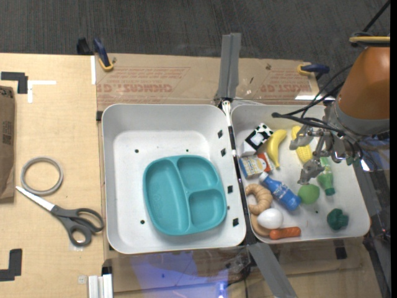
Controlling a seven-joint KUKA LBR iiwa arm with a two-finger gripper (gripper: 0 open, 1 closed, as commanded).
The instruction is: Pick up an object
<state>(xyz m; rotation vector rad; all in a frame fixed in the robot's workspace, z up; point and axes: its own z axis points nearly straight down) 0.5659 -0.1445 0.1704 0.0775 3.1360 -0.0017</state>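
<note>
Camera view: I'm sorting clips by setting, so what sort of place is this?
Probably a robotics lab bench: two white bins taped onto cardboard, toy food such as a banana, and scissors with a tape roll.

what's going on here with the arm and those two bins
A robot arm reaches in from the right, its pincer hanging over the right bin, among toy items such as a banana and a green ball. Nothing is visibly held. The left bin holds a teal divided tray.
</note>
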